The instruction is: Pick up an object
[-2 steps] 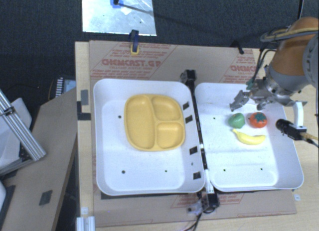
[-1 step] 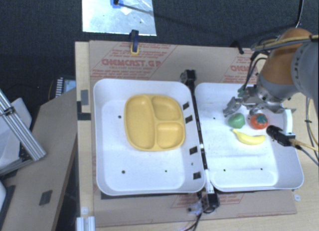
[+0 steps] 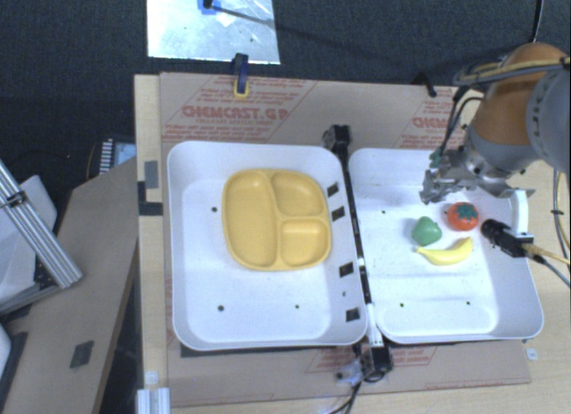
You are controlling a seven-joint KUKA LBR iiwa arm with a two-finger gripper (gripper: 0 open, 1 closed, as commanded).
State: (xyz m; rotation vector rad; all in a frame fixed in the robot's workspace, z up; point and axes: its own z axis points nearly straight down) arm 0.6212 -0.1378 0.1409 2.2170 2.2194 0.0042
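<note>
Over the right bin (image 3: pixel 393 314), toward its two o'clock corner, you can see the gripper (image 3: pixel 437 187) hanging above the white floor, with the grey arm (image 3: pixel 513 127) and its orange band reaching in from three o'clock. You cannot tell from this slant how the gripper is set, and nothing is visibly held in it. Just at its four o'clock sits a small orange-red tomato-like toy (image 3: pixel 461 216), close beside the gripper but not visibly touched by it. At the tomato's eight o'clock lies a green pepper-like toy (image 3: pixel 426 230), and at the pepper's five o'clock, touching or nearly touching it, lies a yellow banana (image 3: pixel 445 252) with its length running roughly from nine to two o'clock. These three things cluster in the upper middle of the right bin. Look to the left bin (image 3: pixel 196 305) at nine o'clock and you find a yellow divided plate (image 3: pixel 275 219) lying flat near its middle, with three compartments. Both bins rest on a brown cardboard sheet (image 3: pixel 268 109).
</note>
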